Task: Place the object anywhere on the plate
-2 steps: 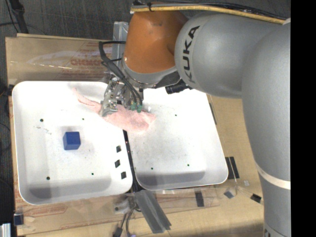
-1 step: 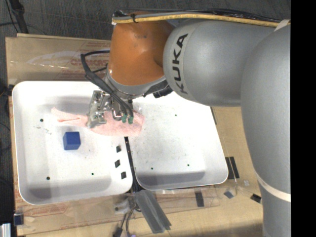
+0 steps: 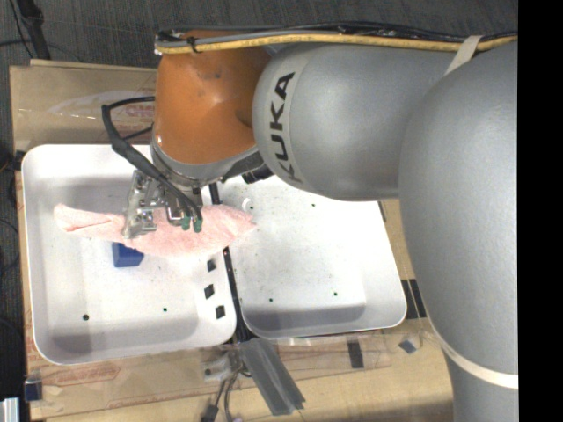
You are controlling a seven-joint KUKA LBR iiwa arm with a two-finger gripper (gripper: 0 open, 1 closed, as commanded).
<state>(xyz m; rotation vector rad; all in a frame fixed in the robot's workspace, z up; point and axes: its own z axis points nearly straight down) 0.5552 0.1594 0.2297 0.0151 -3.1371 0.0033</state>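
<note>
A small blue block (image 3: 127,255) lies on the floor of the left bin (image 3: 53,323), just in front of a pale pink flat plate (image 3: 220,227). The plate stretches from the left bin's left side across to the divider between the bins. My gripper (image 3: 164,216) hangs over the middle of the plate, up and to the right of the blue block and apart from it. The orange band and the grey arm hide the back of the left bin and part of the plate.
The right bin (image 3: 317,271) sits beside the left one, with the big grey arm links covering its back and right side. Cardboard and bench edges surround both bins. Black cables run beside the wrist at the left bin's back.
</note>
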